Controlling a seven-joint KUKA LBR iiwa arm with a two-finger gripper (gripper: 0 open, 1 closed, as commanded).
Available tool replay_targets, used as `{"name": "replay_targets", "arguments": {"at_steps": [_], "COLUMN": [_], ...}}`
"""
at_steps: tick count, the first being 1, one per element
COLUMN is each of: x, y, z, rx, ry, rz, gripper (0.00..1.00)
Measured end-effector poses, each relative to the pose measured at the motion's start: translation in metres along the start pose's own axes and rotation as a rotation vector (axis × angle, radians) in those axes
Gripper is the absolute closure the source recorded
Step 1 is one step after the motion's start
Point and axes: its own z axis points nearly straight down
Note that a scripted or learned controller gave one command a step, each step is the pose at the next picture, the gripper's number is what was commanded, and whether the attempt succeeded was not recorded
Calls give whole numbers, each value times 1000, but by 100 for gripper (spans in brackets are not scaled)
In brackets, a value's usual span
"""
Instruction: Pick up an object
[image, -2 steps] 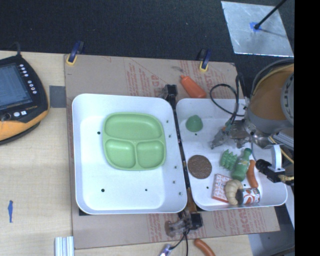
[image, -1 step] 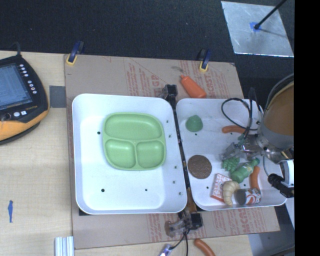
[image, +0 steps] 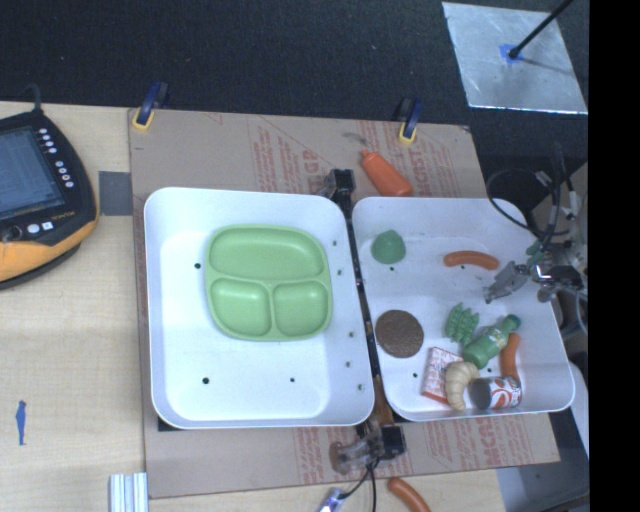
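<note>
The right bin (image: 560, 400) holds several small things. A green round lump (image: 388, 247) lies at its back left and an orange sausage (image: 470, 260) at its back. A brown disc (image: 398, 332) rests near the left wall. Toward the front sit a green spiky toy (image: 461, 322), a green bottle (image: 489, 343), an orange stick (image: 512, 353), a pale croissant (image: 459, 382), a small can (image: 497, 394) and a red-and-white packet (image: 434, 372). My gripper (image: 505, 285) reaches in low from the bin's right edge, just right of the sausage and above the bottle, with nothing seen in it.
The left bin (image: 170, 300) carries a green divided plate (image: 268, 282). An orange carrot (image: 385, 174) lies on the cardboard behind the bins, and another orange piece (image: 409, 492) in front. A teach pendant (image: 35, 195) sits far left. Clamps (image: 148, 106) hold the cardboard's back edge.
</note>
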Motion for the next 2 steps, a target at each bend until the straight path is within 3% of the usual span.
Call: {"name": "replay_targets", "arguments": {"at_steps": [1, 2], "x": [47, 0], "y": [4, 69], "z": [95, 32], "rx": [5, 0], "ry": [1, 0], "rz": [-3, -1], "gripper": [0, 0]}}
